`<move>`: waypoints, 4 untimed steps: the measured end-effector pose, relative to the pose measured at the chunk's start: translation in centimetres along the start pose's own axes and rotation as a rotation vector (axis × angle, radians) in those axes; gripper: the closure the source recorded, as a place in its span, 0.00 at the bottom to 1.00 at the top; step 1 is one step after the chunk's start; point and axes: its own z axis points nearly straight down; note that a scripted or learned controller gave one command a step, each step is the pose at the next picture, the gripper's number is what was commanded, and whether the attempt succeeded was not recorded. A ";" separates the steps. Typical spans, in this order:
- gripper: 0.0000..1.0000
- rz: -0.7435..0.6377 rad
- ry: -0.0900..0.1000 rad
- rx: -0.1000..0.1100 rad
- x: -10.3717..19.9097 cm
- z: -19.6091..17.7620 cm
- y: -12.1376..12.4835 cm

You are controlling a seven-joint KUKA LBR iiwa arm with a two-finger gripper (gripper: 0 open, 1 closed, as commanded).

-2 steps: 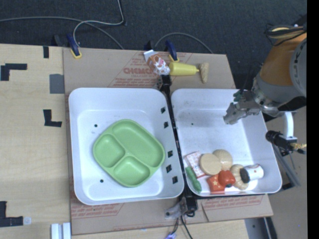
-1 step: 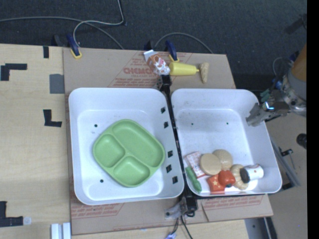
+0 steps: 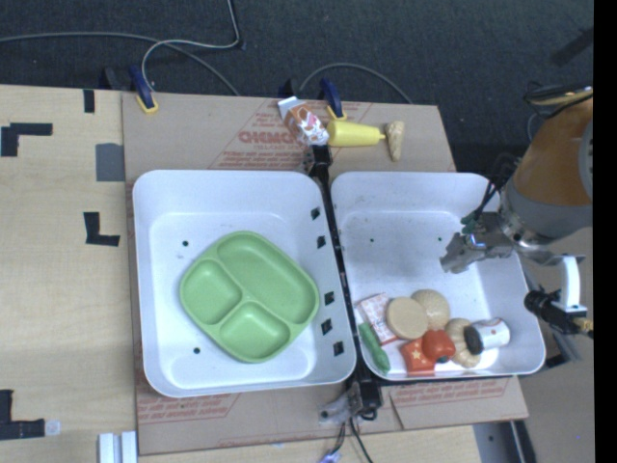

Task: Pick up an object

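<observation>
I see the end effector (image 3: 461,257) over the right bin (image 3: 405,222), above the food pile (image 3: 431,330). I cannot tell its state. A green plate (image 3: 250,295) lies in the left bin (image 3: 154,258).

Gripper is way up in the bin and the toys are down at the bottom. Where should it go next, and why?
Probably toward the bin's near edge. The gripper hangs over bare floor of the right bin, with nothing seen between its fingers, while the round tan pieces, the red toy and the white cup lie clustered there.
</observation>
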 end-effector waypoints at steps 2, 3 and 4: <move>1.00 0.001 -0.002 -0.003 1.9 -5.6 6.9; 1.00 0.000 -0.001 -0.003 4.5 -8.9 1.8; 1.00 0.000 0.000 -0.001 8.8 -4.7 -1.0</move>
